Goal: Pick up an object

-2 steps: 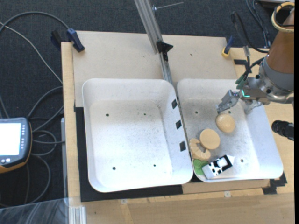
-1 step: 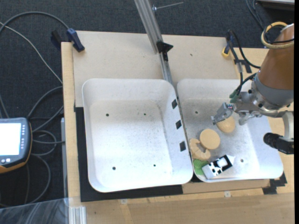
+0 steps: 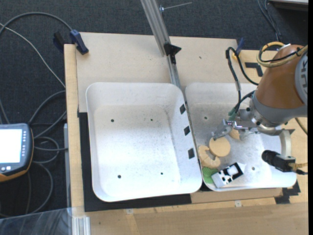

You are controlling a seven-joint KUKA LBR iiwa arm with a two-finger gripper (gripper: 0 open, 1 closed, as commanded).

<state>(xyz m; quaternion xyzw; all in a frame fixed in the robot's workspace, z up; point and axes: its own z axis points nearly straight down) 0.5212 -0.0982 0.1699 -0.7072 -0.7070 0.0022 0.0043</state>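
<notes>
Arm reaches in from the right, over the right bin. Gripper low in that bin, just above a tan round piece; whether it grips anything, cannot tell, the wrist hides too much. Tan curved piece beside the round one. Black-and-white object near the front wall, with something green, possibly a sheet, under it. Left bin alongside.
</notes>
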